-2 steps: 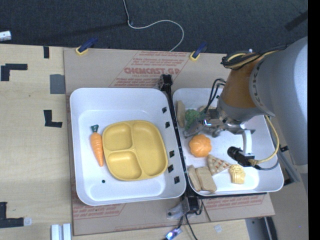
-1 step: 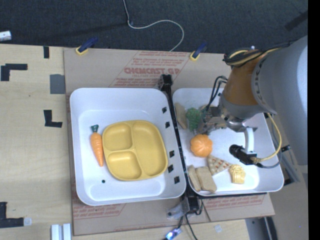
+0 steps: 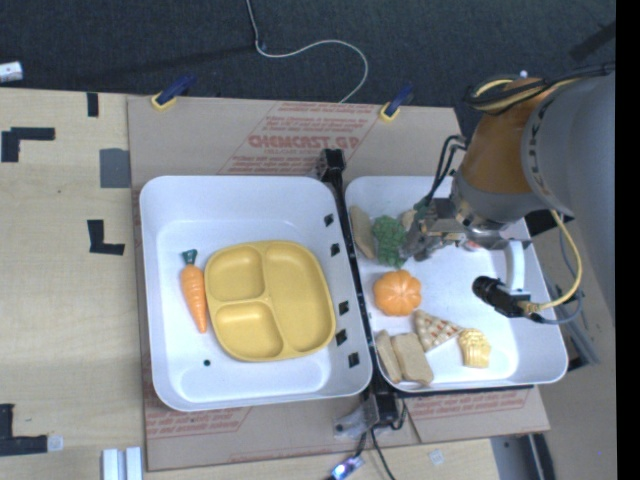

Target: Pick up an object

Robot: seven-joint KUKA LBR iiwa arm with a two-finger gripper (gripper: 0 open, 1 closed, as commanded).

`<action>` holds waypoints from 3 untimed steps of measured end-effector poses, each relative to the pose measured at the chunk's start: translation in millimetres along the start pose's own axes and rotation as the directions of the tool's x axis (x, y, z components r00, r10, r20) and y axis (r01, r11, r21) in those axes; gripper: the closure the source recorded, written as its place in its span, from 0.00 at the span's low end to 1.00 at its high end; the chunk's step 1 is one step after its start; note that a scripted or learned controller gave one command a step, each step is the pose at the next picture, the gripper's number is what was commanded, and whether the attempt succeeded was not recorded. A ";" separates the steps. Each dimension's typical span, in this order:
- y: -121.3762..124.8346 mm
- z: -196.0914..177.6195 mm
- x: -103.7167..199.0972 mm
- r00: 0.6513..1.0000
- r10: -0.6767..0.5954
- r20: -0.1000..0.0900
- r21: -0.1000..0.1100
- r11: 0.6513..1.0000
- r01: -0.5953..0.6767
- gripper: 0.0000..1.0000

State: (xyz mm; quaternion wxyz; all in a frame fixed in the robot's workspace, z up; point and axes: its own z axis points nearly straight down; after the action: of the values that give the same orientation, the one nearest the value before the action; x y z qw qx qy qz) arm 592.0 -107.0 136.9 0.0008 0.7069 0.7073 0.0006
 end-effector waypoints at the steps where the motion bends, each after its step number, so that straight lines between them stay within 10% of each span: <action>1: 0.2 -43.7 -5.4 1.000 0.000 0.001 -0.001 1.000 0.000 1.00; 3: -42.0 -78.5 23.1 1.000 -0.001 -0.001 0.007 1.000 0.001 1.00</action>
State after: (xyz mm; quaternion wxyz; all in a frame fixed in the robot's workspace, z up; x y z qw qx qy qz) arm 549.9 -83.9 215.3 -0.0020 0.7066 0.7076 -0.0015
